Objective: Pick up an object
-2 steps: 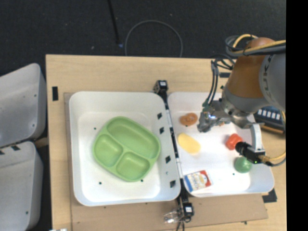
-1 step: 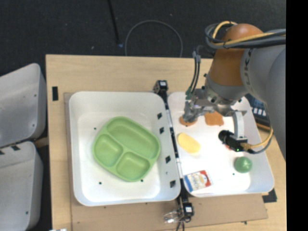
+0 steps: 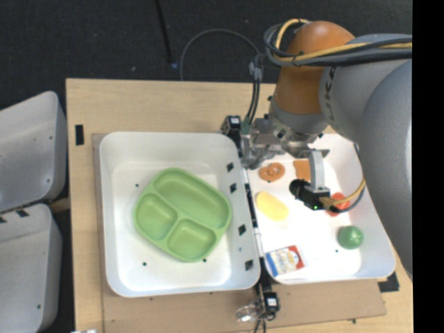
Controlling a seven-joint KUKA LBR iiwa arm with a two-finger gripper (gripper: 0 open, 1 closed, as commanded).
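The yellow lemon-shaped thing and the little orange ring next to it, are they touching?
Apart. The camera view from above shows a strip of white bin floor between the yellow lemon-shaped object and the small orange ring, which lies farther back in the right bin.

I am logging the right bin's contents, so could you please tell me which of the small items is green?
The round green ball, near the right bin's far-right side; the others are yellow, orange or white.

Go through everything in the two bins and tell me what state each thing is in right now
green divided plate: flat in left bin, compartments bare
yellow item: lying loose in right bin
orange ring: flat, near the gripper
green ball: resting free
small packet: lying flat at near edge
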